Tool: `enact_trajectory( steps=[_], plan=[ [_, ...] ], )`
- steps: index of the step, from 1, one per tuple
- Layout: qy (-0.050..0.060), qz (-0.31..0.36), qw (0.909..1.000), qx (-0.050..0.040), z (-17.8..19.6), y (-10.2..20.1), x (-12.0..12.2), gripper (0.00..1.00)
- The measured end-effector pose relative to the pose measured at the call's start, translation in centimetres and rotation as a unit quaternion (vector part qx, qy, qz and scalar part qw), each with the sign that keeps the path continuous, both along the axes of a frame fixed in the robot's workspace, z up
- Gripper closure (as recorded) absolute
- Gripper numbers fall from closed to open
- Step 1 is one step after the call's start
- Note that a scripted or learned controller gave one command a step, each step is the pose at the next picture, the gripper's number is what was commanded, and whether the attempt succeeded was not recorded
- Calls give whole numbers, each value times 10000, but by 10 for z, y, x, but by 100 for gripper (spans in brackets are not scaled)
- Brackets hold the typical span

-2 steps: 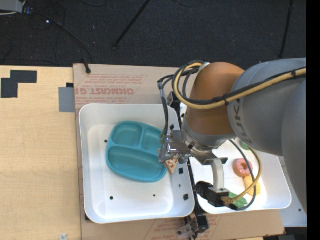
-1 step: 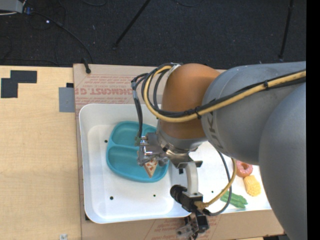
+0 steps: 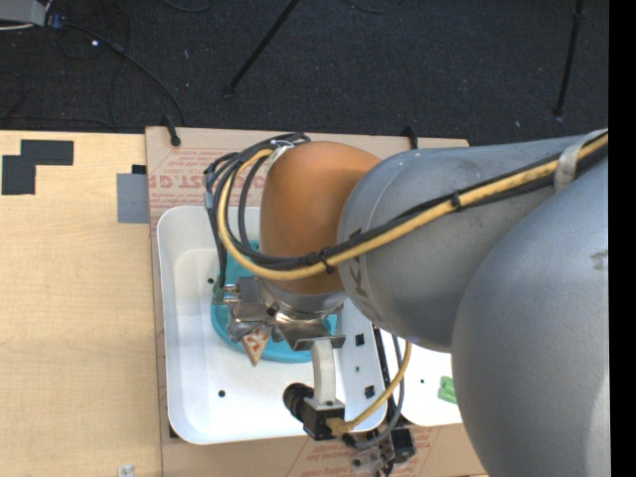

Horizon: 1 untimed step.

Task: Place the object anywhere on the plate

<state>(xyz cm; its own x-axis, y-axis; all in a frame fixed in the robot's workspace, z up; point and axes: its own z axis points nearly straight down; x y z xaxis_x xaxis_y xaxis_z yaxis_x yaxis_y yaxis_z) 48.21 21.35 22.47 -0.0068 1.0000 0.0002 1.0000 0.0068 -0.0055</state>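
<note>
The arm (image 3: 467,237) is seen spread across the right and middle of the view, its orange band directly above the gripper (image 3: 250,344). One bin (image 3: 184,366) lies beneath the gripper; a second bin (image 3: 427,405) is glimpsed to its right, under the arm, with something green (image 3: 446,390) at its edge. One teal plate (image 3: 224,321) sits directly under the gripper, mostly hidden by the wrist. One small object (image 3: 255,345), tan with a reddish patch, is seen at the gripper's tip, over the plate's near rim. Whether it is gripped or already resting on the plate cannot be told, nor how wide the gripper stands.

The placing step is judged to be in hand. If the object is held, the next move calls for a release over the plate, then a straight lift so nothing is dragged off.
</note>
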Motion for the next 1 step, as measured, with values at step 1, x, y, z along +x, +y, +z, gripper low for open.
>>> enact_trajectory(
  steps=[1],
  plan=[
    [-3, -22, 10000, -9, 1, -3, 1, 0]
  ],
)
